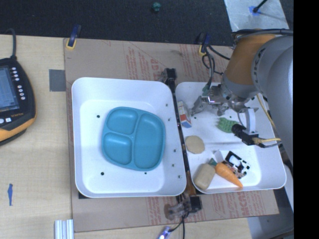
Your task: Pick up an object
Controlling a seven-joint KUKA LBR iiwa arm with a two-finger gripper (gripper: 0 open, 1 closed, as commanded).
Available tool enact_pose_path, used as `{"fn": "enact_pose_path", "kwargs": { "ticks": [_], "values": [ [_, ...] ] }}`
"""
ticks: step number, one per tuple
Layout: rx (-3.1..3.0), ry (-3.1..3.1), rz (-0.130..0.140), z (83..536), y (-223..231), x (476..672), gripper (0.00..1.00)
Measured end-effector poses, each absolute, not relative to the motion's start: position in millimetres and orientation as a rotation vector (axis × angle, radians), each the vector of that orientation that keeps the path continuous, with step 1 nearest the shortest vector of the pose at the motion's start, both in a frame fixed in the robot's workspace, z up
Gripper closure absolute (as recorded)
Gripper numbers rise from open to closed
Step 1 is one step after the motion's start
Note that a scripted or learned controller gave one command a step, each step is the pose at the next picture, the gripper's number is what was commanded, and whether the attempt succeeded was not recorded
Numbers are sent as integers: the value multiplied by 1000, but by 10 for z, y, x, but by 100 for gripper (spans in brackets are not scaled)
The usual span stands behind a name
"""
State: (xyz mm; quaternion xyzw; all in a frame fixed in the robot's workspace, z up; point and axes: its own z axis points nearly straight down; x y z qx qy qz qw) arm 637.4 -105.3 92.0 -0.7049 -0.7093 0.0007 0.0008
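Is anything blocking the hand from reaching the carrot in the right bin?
The hand sits at the right bin's far end. A green object and black-white item lie between it and the carrot.

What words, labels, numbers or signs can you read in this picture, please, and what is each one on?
None can be read.
Red lettering runs along the cardboard under the bins: too blurred to read.
The pendant at left has a lit screen: text too small.
The small carton in the right bin has a red and blue label: unreadable.
The black-and-white item bears a pattern, no legible characters.
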Motion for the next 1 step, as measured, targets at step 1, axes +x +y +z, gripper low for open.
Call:
{"fn": "enact_pose_path", "kwargs": {
  "ticks": [1],
  "values": [
    [-2218, -2224, 2, 1015, -1419, 6468, 0]
  ]
}}
